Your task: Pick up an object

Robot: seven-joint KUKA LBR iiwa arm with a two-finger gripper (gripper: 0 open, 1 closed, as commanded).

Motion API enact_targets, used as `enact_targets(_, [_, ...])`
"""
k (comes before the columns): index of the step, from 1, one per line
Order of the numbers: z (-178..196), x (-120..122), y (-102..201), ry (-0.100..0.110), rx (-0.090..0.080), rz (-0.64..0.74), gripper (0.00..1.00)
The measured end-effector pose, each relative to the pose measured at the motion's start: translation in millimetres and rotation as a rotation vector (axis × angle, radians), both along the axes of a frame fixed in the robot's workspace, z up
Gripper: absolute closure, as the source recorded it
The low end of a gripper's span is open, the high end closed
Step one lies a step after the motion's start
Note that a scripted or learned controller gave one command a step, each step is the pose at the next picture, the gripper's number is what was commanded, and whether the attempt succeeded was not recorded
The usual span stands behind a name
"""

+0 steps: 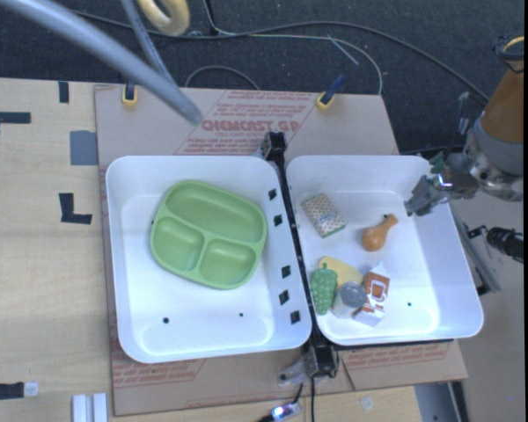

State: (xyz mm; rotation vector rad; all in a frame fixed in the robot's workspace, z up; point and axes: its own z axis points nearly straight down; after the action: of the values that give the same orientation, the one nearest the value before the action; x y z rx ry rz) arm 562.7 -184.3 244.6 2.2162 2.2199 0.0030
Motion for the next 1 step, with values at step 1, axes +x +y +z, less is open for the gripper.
enact_targets(1, [-7.0, 7.2, 43.4, 0.005, 0.003, 0.004, 1.0])
